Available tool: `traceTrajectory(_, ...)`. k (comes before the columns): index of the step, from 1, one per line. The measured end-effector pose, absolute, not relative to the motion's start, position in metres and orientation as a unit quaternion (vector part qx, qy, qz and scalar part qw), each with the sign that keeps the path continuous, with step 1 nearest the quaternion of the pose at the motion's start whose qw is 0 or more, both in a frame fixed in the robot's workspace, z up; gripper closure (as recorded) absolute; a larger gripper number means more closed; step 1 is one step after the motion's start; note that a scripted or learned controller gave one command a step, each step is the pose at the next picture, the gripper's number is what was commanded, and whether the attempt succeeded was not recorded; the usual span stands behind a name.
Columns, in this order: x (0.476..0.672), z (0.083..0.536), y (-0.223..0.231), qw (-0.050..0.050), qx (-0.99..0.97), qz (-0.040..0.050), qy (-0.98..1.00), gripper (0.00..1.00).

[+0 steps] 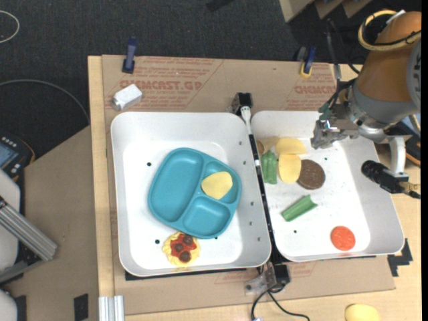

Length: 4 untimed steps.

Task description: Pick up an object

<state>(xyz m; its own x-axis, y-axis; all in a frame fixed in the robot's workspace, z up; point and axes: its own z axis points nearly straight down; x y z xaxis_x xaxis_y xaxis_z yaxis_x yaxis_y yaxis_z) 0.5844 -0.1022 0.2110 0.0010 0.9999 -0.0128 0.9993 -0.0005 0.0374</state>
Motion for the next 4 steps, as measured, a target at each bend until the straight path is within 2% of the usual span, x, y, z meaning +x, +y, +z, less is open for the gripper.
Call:
traceTrajectory(1,0.585,0.221,-0.102,0.019,0.707,0.0092,0.707,1.00)
traceTrajectory(2,0.585,0.221,-0.102,0.019,0.707,0.0086,0.707,0.00)
traceTrajectory(3,0.617,0.078,-0.096,-0.002,0.707,-0.0013,0.707,0.00)
traceTrajectory(4,0.619,0.096,-0.096,0.001,0.706,0.0004,0.708,1.00)
